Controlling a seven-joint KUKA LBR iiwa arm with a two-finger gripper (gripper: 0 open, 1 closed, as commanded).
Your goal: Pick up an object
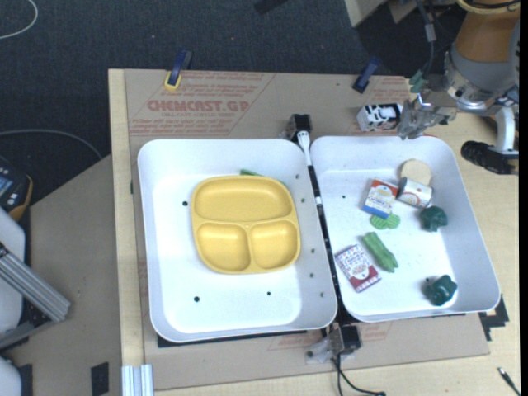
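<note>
My gripper hangs over the far rim of the right bin, above its back edge and apart from the objects inside. In that bin lie a red-and-white packet, a small white box against a beige round piece, a dark green lump, a light green pod, a red carton and a dark green pepper-like toy. Nothing shows between the gripper's tips.
The left bin holds a yellow divided plate with a green sliver behind it. A small black-and-white thing sits on the bench just left of the gripper, beyond the right bin's rim.
</note>
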